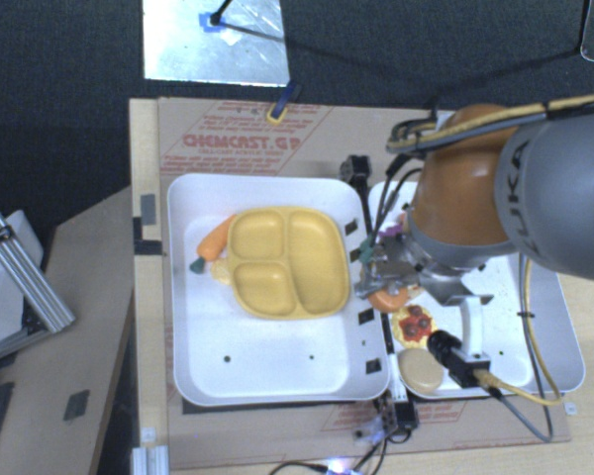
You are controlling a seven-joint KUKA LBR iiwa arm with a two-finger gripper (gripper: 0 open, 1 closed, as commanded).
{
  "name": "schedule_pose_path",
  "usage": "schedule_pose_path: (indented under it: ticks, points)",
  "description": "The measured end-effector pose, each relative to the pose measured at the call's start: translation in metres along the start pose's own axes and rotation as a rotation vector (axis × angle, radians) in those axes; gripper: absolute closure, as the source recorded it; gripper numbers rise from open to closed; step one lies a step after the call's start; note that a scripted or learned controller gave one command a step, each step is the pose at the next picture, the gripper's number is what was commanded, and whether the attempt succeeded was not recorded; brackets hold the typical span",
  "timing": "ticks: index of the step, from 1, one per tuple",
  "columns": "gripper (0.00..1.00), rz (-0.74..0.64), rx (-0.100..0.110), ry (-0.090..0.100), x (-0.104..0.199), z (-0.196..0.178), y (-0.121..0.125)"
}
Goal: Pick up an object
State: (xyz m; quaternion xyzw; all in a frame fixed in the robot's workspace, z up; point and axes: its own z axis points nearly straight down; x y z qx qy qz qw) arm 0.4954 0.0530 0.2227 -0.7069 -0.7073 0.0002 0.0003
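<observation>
A bench covered with a brown printed sheet is standing on dark carpet, with a shiny metal sheet lying on the floor beyond it. The left bin is holding a yellow three-part plate, and a carrot is lying against the plate's left edge, tip pointing to the bin's left wall. The arm is reaching in from the right and covering much of the right bin. The gripper is hanging low at that bin's left wall, near the divide between the bins. An orange piece is lying right below it, touching or nearly so. Whether the gripper is grasping that piece or is released cannot be told from this angle. A red piece is lying just beside the orange one, and a tan disc is sitting near the bin's front corner.
</observation>
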Motion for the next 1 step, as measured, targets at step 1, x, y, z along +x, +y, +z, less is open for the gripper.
schedule_pose_path:
  ticks: [1]
  points:
    - [1.00, -0.005, -0.001, 0.001, 0.0165, 0.0062, 0.0076]
